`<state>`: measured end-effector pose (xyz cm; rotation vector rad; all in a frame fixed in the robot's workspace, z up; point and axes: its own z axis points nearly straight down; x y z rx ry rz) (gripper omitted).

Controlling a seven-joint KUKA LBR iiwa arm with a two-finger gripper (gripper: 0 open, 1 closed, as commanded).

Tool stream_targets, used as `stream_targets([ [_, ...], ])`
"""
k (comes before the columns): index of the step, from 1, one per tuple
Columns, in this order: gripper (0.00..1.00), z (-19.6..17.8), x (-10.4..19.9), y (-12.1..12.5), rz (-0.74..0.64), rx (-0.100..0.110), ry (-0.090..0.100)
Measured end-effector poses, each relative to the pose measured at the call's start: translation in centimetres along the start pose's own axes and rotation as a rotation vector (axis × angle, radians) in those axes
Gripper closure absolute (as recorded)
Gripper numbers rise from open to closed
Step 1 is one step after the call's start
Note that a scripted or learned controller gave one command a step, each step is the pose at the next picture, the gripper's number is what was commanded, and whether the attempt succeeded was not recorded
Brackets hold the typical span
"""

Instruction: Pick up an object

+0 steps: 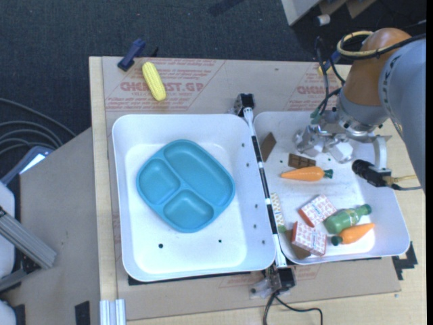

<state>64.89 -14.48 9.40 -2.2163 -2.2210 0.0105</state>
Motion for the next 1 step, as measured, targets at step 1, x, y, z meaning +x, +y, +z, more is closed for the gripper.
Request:
stream_targets([
  [1,1.0,-9.2,6.99,-0.34,0.001,-0.01,0.003],
])
